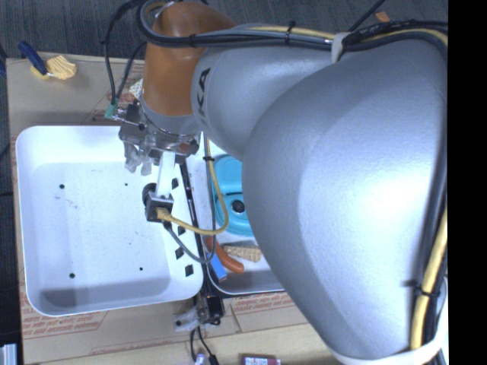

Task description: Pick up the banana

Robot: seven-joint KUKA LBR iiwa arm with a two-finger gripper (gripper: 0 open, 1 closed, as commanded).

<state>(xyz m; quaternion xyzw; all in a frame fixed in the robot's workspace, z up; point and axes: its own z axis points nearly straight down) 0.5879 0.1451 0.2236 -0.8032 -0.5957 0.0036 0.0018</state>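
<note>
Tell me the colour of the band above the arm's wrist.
Orange band, seen in the camera view.

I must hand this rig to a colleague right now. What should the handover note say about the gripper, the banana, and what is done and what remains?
Gripper: over the upper right part of the left bin, near the divider between the bins. Nothing is seen between its fingers; whether they are open or shut cannot be told from this view.
Banana: I cannot pick it out. The arm covers most of the right bin; there only a blue object, an orange piece and a tan piece can be seen.
Done: no grasp visible.
Left: find the banana, grasp it, lift it.
</note>
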